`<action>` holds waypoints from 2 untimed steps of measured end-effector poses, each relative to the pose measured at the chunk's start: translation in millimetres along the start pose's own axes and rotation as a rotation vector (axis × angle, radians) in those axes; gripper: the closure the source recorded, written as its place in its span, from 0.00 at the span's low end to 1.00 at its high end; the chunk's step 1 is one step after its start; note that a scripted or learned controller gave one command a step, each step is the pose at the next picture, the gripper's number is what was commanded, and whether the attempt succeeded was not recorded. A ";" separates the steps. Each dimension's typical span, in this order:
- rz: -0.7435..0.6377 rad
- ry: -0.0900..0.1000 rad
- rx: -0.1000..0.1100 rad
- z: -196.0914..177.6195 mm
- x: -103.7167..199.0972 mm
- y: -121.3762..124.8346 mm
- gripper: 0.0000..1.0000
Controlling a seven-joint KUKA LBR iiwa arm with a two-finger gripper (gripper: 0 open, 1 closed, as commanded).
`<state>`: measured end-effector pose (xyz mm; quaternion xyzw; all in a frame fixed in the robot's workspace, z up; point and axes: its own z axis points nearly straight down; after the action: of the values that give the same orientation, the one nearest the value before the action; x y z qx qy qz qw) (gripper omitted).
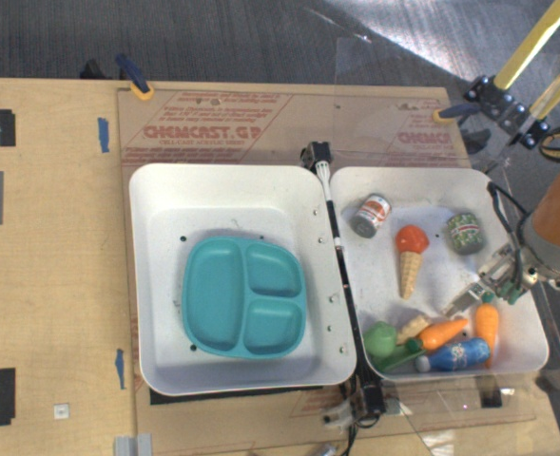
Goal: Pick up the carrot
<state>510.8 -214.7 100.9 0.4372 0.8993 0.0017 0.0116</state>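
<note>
End effector [493, 288] positioned low in the right bin [536, 350], near its right wall, just above the carrot [487, 325]. Finger spacing: cannot tell; metal parts blurred. Nothing visibly held between them. Carrot lying in the near right corner of that bin, beside a second orange piece [443, 332] and a blue bottle [458, 354]. Ice cream cone [411, 257], can [370, 215] and green ball [464, 233] farther back. Teal plate [244, 295] in the left bin [156, 255].
</note>
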 end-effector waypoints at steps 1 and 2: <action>-0.119 0.009 0.006 11.8 53.9 6.7 0.00; 0.271 0.013 0.009 10.5 95.6 38.4 0.00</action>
<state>482.2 -115.8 89.1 0.5546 0.8321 0.0020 0.0032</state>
